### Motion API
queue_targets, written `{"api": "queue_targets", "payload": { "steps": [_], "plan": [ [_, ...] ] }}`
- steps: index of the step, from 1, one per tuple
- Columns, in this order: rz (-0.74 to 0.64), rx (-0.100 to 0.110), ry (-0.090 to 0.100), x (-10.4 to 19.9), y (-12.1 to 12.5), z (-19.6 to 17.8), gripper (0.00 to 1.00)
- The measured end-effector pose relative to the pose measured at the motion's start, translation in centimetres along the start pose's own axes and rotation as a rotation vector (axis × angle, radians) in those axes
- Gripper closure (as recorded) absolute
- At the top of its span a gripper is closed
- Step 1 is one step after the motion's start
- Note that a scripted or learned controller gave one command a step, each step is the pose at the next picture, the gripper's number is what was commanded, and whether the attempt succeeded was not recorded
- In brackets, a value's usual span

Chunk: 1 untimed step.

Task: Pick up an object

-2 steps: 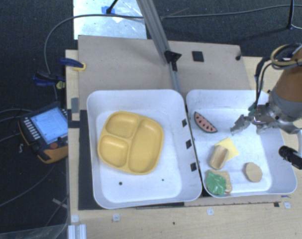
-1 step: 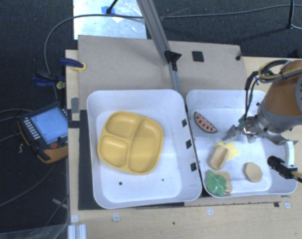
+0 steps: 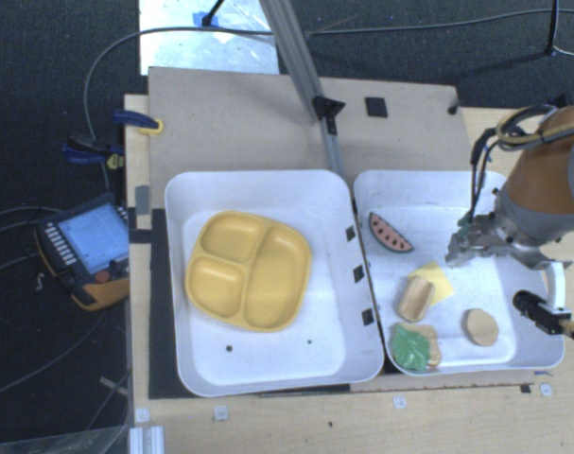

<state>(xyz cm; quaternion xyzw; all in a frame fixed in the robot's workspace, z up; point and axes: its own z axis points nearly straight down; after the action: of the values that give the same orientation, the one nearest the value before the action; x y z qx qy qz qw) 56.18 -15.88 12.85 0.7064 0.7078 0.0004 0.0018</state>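
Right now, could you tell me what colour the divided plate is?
Yellow, the plate, seen in the camera view.

No text anywhere can be read (pendant screen (image 3: 86, 237) too blurred).

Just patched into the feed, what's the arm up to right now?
The arm's gripper is low over the right bin, at its right side, with nothing visibly held. The toy food in that bin lies untouched: a watermelon slice, a yellow piece with a tan roll, a green item and a tan round piece. The left bin holds a yellow divided plate.
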Motion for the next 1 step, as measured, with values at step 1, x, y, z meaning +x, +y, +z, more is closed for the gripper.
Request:
{"api": "queue_targets", "payload": {
  "steps": [1],
  "plan": [
    [0.003,-0.002,0.000,-0.49,-0.29,-4.49,1.00]
  ]
}}
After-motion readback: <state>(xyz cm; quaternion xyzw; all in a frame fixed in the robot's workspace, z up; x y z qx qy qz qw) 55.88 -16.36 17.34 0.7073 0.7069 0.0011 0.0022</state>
